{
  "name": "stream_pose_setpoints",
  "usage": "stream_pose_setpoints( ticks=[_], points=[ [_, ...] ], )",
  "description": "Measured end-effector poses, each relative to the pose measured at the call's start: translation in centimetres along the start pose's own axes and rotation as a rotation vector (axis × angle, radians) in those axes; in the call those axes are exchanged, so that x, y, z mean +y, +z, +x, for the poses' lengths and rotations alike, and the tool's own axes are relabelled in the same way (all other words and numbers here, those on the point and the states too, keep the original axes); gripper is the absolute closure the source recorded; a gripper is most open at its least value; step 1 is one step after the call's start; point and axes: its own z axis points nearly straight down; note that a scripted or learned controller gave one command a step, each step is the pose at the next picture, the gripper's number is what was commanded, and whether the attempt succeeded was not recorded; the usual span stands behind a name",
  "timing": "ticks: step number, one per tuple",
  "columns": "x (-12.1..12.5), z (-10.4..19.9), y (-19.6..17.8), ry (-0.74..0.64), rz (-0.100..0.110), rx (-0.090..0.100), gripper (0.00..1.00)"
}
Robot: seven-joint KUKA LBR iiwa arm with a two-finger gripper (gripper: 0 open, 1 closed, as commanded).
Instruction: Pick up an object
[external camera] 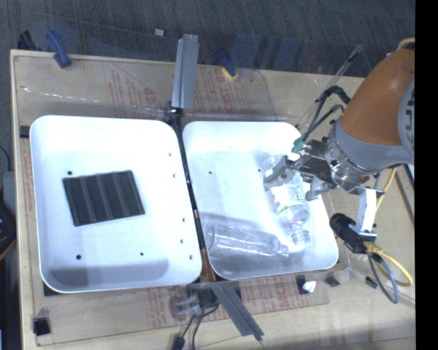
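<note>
Two-finger gripper (283,172) over right shallow white bin (226,195), near its right rim, above clear plastic bottle (292,208); fingers: can't tell. Left white bin (51,195) w/ dark ribbed pad (103,197).

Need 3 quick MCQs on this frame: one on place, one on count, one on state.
1. Where does the dark ribbed mat lie?
A. in the left bin
B. in the right bin
C. on the bench outside the bins

2. How many clear plastic bottles are in the right bin?
A. none
B. two
C. five

3. How does the bottle near the right bin's front edge rest?
A. standing upright
B. on its side
C. propped on the mat

Answers:
1. A: the mat sits on the floor of the left bin.
2. B: one bottle lies along the front edge, another lies just under the gripper.
3. B: its length runs flat along the bin floor.
</note>
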Motion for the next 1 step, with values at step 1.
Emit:
stream_pose_setpoints(
  ticks=[1],
  points=[
    [2.93,-0.87,3.49,-0.041,0.005,0.000,0.00]
  ],
)
